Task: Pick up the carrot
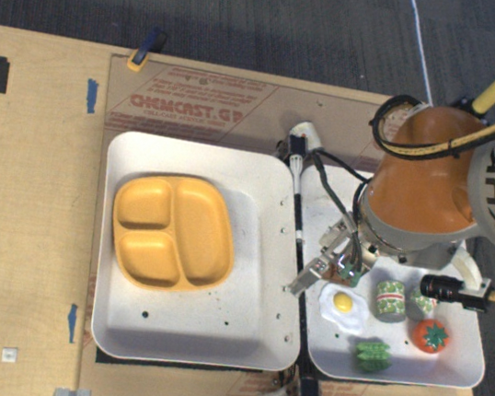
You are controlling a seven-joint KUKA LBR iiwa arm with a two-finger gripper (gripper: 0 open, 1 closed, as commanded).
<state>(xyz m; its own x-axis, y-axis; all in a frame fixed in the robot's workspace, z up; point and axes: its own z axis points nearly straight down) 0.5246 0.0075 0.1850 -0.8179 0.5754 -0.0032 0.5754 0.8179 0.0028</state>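
Two shallow white bins are sitting side by side on the bench, the left bin [245,332] carrying a yellow divided plate [172,230]. The grey arm with its orange band [421,178] is reaching in from the right and hanging over the upper part of the right bin [467,367]. The gripper [326,261] is hovering low at that bin's left edge, close to the wall between the bins; whether it is released or clenched cannot be told at this slant. A small orange-and-green bit, seemingly the carrot [345,273], is showing just beside the gripper on its right, partly hidden under the wrist, and whether it is being grasped is unclear. Just below it a fried egg [344,307] is lying, with two green-and-white cans [390,299], a red fruit [430,336] and a green vegetable [373,354] nearby.
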